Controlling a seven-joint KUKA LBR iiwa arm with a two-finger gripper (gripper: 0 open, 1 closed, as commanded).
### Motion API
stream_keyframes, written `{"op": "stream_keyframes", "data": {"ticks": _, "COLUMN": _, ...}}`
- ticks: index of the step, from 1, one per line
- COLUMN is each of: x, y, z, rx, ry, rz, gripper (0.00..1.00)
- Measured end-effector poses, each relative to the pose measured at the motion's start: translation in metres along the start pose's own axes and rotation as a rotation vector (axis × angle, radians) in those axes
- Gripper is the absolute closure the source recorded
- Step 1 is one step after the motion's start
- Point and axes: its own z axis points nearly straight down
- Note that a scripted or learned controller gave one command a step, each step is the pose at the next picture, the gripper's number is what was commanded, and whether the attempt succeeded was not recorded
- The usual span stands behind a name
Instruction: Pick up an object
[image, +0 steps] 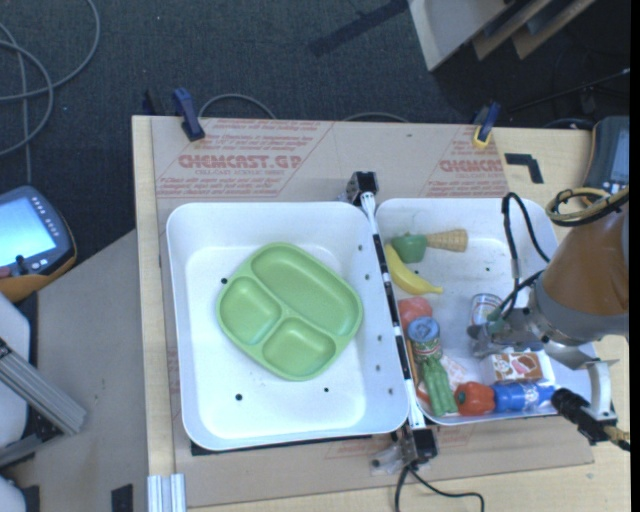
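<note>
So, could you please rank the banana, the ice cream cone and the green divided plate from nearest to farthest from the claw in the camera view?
1. Banana, right bin, left of the claw.
2. Ice cream cone, right bin's far end.
3. Green divided plate, left bin.

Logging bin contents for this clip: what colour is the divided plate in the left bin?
Light green, all over. The divided plate shows plainly in the camera view, lying in the left bin.

Glossy green plastic plate (290, 311)

A green divided plate (290, 310) lies in the left white bin (200, 240); blue clamps (187, 110) grip the bench's far edge.
</note>
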Motion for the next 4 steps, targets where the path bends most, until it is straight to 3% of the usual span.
{"op": "stream_keyframes", "data": {"ticks": 1, "x": 0.0, "y": 0.0, "z": 0.001, "rx": 0.001, "ry": 0.001, "rz": 0.0, "gripper": 0.0}}
{"op": "stream_keyframes", "data": {"ticks": 2, "x": -0.032, "y": 0.053, "z": 0.011, "rx": -0.001, "ry": -0.002, "rz": -0.003, "gripper": 0.0}}
{"op": "stream_keyframes", "data": {"ticks": 3, "x": -0.031, "y": 0.052, "z": 0.0, "rx": 0.0, "ry": -0.001, "rz": -0.002, "gripper": 1.0}}
{"op": "stream_keyframes", "data": {"ticks": 4, "x": 0.034, "y": 0.137, "z": -0.056, "rx": -0.009, "ry": 0.001, "rz": -0.011, "gripper": 1.0}}
